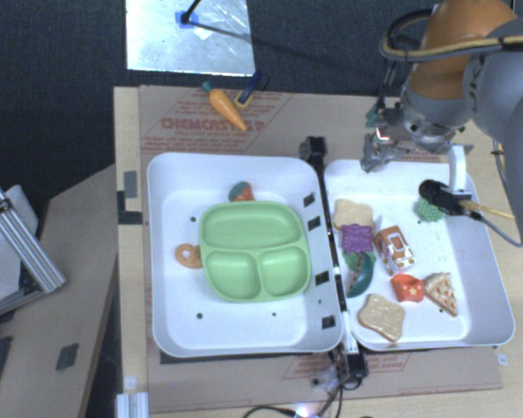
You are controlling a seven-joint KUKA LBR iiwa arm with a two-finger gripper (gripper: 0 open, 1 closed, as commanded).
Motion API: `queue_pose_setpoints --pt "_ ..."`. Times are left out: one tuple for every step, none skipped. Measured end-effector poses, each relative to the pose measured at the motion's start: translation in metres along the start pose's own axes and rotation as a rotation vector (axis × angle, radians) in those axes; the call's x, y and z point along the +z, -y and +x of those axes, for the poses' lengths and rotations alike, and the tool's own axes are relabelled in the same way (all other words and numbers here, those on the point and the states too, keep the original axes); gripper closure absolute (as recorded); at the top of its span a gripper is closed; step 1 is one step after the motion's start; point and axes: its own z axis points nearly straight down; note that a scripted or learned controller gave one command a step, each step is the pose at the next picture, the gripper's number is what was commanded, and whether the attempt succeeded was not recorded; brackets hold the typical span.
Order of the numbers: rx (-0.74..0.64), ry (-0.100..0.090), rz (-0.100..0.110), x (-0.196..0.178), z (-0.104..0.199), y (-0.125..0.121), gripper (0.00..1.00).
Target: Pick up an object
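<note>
Above the right bin's [471,233] far rim, hovering: pincer [382,157], spread of its tips impossible to judge, nothing visibly held. Just below it, untouched: bread slice [353,212], purple block [357,238], carton [393,246]. Pick not yet made.

Bench [87,225] of pale tan board, overlaid with a brown printed cardboard sheet [205,122] — red lettering legible along its far edge. Directly on the cardboard: two shallow white bins side by side, left bin [170,198] and right bin [484,273], touching along a black-clipped seam at centre; also an orange carrot-shaped toy [227,109], lying tilted just beyond the left bin's far rim, apart from it. Beyond the cardboard's far edge — a square silvery sheet [187,20] with a small blue piece at its middle.
</note>
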Motion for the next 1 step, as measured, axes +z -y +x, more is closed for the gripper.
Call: queue_pose_setpoints --pt "0.003 0.0 0.0 -0.0079 -0.0031 0.0123 1.0"
